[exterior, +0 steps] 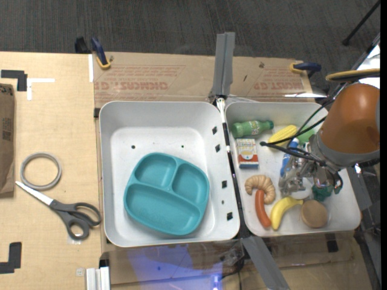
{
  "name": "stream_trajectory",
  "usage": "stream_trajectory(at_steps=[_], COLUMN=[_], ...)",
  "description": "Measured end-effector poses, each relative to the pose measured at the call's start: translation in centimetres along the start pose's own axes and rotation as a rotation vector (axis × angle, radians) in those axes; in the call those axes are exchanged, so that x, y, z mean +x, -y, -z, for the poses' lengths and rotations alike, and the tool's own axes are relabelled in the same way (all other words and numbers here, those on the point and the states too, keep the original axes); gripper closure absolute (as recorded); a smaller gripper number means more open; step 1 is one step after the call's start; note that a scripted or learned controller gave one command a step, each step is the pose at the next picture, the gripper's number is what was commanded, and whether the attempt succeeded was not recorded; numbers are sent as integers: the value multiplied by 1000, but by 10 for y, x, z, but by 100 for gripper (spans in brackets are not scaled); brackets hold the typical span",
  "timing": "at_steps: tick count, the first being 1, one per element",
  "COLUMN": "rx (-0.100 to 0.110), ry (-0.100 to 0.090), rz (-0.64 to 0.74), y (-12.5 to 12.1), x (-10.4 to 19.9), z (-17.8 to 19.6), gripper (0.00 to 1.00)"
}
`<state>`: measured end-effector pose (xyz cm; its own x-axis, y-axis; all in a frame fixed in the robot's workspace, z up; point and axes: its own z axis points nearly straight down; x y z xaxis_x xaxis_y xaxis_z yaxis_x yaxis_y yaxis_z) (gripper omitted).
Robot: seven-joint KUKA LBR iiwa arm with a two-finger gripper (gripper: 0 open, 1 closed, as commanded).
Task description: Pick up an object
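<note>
My gripper (294, 185) hangs low in the right bin (338, 225), reaching in from the right under the orange band (357, 122). Its metal fingers sit just above a yellow banana (282, 210). A croissant (260, 185) and a red sausage (262, 208) lie to its left, a brown round object (314, 214) to its lower right. A green bottle (252, 127), a small red and white box (247, 151) and a second yellow banana (282, 134) lie at the back of the bin. A teal object (322, 191) is partly hidden by the wrist.
The left bin (115, 132) holds a teal divided plate (166, 193). On the bench to the left lie scissors (63, 210) and a roll of tape (40, 170). A grey divider (224, 65) stands behind the bins.
</note>
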<state>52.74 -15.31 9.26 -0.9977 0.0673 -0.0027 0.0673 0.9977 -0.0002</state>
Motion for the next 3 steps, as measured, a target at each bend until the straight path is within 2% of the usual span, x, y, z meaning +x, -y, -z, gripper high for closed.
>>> stream_trajectory(at_steps=[1, 2, 3], rx=[-1, 1, -1], ry=[2, 7, 3], rz=[-36, -34, 38], y=[-33, -33, -85], x=[-76, -77, -96], z=[0, 10, 100], gripper=[0, 100, 100])
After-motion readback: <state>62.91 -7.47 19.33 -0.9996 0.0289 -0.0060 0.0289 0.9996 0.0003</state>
